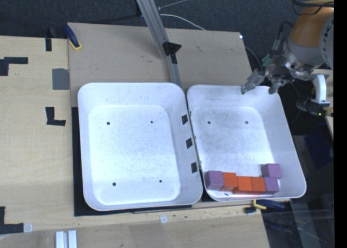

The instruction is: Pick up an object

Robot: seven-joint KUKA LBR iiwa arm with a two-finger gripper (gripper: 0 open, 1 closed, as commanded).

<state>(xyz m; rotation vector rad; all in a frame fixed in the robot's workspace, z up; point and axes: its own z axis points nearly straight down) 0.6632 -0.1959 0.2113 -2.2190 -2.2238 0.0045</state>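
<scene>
The left shallow white plastic bin (97, 133) lies on the wooden bench (32, 133), its near edge close to the bench's near edge. Nothing in it bears on the task.

The right shallow white plastic bin (282, 128) sits touching the left one along their shared rims. Its load is gathered along the near wall, toward the near right corner: a purple cube-shaped block (214, 179) at the left end of the row, a run of orange blocks (244, 183) next to it, touching, and a purple L-shaped cluster of blocks (271, 176) closing the row on the right. All appear to rest on the bin floor, undisturbed.

The grey two-finger gripper (261, 82) hangs over the far right corner of the right bin, at its rim, well apart from the blocks. Its fingers (249, 86) stand spread with a visible gap, and nothing lies between them.

Assessment: the pick is not yet done. No object is grasped or lifted. What is left appears to be the whole of it: travel toward the near wall, descent, closure on one block, and lift. The tight packing against the wall may hinder finger entry.
</scene>
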